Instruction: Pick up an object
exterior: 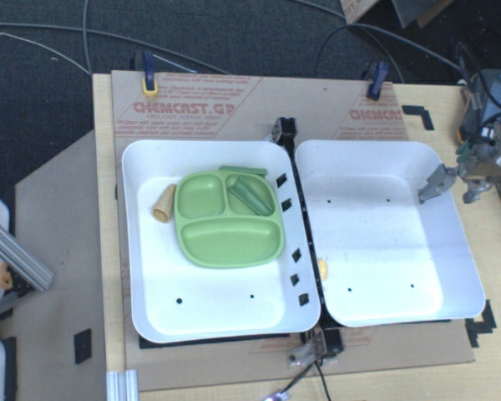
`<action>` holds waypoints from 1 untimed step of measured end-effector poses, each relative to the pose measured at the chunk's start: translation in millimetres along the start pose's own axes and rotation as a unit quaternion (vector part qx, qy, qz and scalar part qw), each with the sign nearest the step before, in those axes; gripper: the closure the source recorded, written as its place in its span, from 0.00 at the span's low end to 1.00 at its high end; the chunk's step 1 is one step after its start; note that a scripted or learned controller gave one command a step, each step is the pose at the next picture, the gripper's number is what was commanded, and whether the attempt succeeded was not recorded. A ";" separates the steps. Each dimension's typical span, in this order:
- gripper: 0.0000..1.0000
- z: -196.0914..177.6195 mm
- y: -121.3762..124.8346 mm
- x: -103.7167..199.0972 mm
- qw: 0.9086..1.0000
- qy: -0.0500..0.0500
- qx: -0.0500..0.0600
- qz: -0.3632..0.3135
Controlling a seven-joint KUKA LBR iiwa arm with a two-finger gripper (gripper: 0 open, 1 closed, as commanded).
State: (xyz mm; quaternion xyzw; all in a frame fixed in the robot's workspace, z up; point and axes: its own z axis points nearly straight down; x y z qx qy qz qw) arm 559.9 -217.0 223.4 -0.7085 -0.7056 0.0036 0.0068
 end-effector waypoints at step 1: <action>0.00 -8.0 2.9 0.8 1.000 -0.002 -0.007 -0.002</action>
